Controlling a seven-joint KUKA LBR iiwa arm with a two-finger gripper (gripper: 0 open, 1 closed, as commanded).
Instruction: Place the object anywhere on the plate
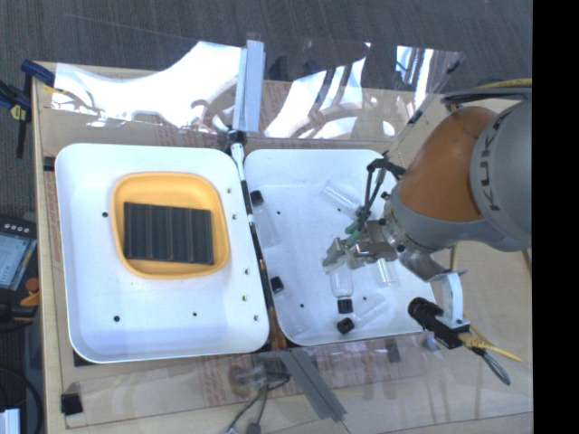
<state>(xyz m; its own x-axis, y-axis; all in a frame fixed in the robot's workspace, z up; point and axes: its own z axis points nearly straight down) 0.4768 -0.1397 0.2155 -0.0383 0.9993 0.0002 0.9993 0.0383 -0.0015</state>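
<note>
While the arm (461,183) reaches into the right bin (298,324) | gripper (348,251) low over bin floor, open or closed I cannot tell | small clear vials (342,283) just below it | yellow plate (167,224) with dark ribbed insert in left bin (81,306)

Grey-orange arm (452,188) low, hand (348,253) downward

Fixed overhead cam (slanted), both bins (154,333)

A pale wooden bench (507,391) carries two shallow white plastic bins side by side, the left bin (81,269) and right bin (298,197) touching along their inner edges.
</note>
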